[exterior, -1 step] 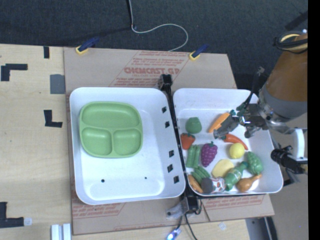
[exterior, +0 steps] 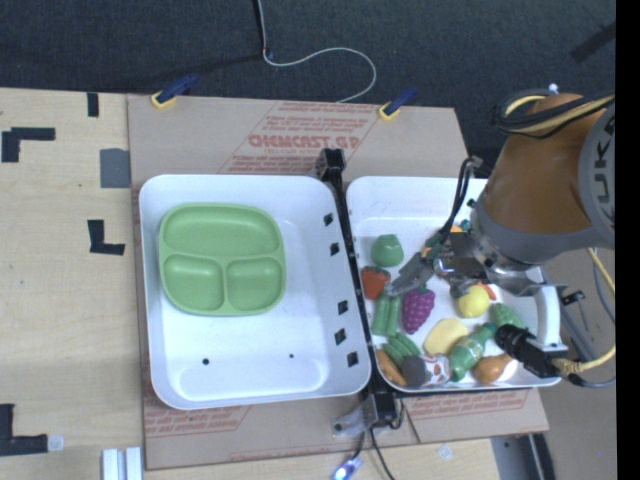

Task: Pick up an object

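Gripper (exterior: 418, 268) hangs with fingers spread and nothing between them, low over the toy food crowded in the right bin (exterior: 400, 196), so it should drop straight onto the purple grapes (exterior: 418, 308) just beneath, clear of neighbours, before closing.

We count two white bins (exterior: 165, 298), one green divided plate (exterior: 222, 258), one bunch of purple grapes (exterior: 418, 309), one green pepper (exterior: 387, 249), two yellow toy foods (exterior: 445, 336), two blue-and-yellow clamps (exterior: 175, 89), one white cable (exterior: 330, 56), several more toy foods too crowded to tally.
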Motion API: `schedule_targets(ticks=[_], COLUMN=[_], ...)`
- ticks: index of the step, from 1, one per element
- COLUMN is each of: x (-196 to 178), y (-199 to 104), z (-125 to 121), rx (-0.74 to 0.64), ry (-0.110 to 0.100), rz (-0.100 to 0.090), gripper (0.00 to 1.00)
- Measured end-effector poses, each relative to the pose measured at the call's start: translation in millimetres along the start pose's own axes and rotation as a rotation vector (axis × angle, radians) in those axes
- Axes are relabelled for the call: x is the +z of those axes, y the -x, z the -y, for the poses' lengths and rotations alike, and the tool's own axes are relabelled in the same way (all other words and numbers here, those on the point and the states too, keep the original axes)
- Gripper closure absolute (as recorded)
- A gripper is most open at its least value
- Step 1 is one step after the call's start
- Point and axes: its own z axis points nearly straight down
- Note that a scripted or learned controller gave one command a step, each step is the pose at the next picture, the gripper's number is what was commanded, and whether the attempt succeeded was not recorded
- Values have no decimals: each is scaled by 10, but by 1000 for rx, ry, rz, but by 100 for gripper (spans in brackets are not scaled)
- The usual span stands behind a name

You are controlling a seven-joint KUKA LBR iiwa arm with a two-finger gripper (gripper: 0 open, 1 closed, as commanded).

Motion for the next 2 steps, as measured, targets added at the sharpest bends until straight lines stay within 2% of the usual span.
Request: schedule_targets(ticks=[1, 2], x=[-1653, -2428], y=[-619, -1247], z=[-25, -12], rx=[-4, -4], ry=[24, 15], rz=[0, 0], gripper=[0, 0])
